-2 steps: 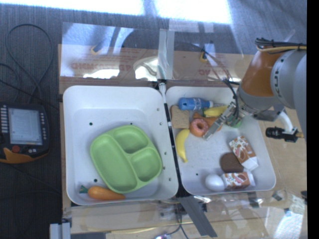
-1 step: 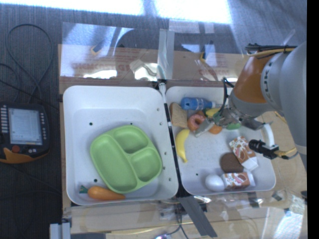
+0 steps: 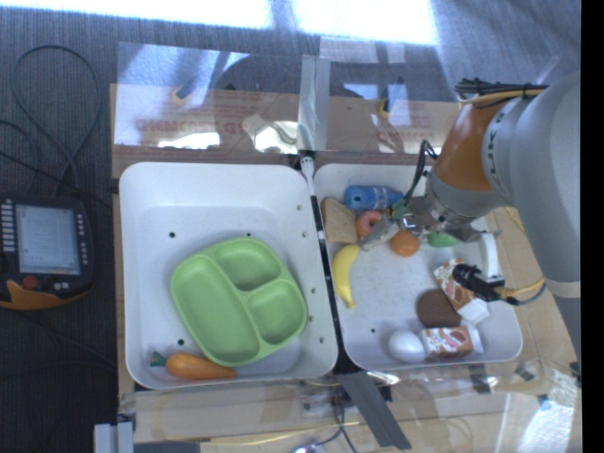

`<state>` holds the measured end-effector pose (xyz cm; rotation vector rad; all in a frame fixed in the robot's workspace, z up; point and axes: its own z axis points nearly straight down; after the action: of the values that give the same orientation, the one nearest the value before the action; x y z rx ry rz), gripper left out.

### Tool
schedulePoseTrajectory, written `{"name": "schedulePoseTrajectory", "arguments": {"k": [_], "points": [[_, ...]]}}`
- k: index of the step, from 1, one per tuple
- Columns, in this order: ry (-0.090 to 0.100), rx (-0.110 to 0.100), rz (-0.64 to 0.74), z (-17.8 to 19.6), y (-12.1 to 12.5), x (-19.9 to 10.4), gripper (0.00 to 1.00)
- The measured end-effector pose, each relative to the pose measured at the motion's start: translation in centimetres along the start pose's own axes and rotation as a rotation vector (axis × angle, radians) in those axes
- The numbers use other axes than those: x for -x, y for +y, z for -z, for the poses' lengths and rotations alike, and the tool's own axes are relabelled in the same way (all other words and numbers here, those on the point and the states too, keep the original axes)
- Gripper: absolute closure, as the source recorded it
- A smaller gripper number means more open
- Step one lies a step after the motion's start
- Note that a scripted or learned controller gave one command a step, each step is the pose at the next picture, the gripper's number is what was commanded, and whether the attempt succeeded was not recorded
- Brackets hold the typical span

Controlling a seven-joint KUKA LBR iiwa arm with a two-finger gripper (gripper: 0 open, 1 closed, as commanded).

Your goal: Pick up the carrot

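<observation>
Well apart: carrot, claw

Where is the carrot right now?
The carrot lies in the left bin, at its near left corner, just below the green divided plate.

Carrot lies hemmed — green plate just behind, left bin front wall close; open above.

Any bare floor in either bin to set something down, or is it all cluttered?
Left bin: bare along the far wall and left side, beyond the green plate; the carrot takes the near-left corner. Right bin: one bare patch mid-floor, between banana, brown disc and egg. Its far end, under the gripper, is crowded.
</observation>
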<state>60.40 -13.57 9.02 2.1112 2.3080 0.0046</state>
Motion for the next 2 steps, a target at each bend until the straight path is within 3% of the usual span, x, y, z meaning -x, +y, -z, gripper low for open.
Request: {"name": "schedulePoseTrajectory", "arguments": {"k": [1,2], "points": [[0.002,0.002,-0.242,0.1,-2.7,-1.5,0.0],[0.006,-0.007,-0.436,-0.1,0.1,0.7,0.0]]}}
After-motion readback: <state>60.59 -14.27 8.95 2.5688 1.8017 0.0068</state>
